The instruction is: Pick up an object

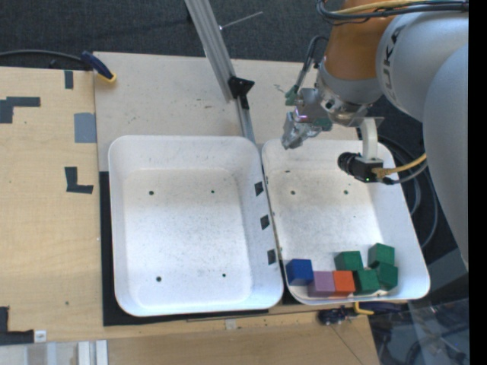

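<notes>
Arm: grey w/ orange band, reaches in from right, wrist over far edge of right bin (396, 204)
Tool (293, 139): hangs above far-left corner of right bin, near the seam betw. bins; tips point down; spread or pressed together, cannot tell; nothing seen betw. tips
Blocks: all clustered at near edge of right bin, well apart from tool
Blue block (299, 271): leftmost, by near-left corner
Purple block (324, 282): just right of blue, touching orange block (344, 281)
Green blocks (370, 268): several, packed together right of orange, toward near-right corner; exact count unclear
Left bin (125, 204): white, shallow, speckled floor, few dark dots
Table (46, 204): light wood w/ grey tape marks at left; bins side by side on dark mat
Metal rail (209, 36): slants from top down to the seam betw. bins
</notes>
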Tool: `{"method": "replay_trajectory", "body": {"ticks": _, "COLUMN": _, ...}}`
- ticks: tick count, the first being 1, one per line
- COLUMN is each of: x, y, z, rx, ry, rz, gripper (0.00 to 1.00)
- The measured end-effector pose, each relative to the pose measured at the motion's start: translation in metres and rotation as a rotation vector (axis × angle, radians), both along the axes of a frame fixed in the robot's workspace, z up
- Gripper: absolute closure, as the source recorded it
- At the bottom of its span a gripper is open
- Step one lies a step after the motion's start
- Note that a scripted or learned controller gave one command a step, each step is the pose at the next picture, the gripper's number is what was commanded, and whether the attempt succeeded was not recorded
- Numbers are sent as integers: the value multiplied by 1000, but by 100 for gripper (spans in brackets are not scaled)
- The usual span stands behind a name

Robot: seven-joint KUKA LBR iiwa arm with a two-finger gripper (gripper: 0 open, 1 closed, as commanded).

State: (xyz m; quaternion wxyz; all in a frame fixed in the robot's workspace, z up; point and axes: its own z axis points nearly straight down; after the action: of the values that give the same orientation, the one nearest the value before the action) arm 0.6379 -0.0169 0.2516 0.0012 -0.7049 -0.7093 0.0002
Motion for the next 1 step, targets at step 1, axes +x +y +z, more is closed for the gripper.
{"method": "replay_trajectory", "body": {"ticks": 1, "x": 0, "y": 49, "z": 2, "rx": 0, "ry": -1, "rz": 0, "gripper": 100}}
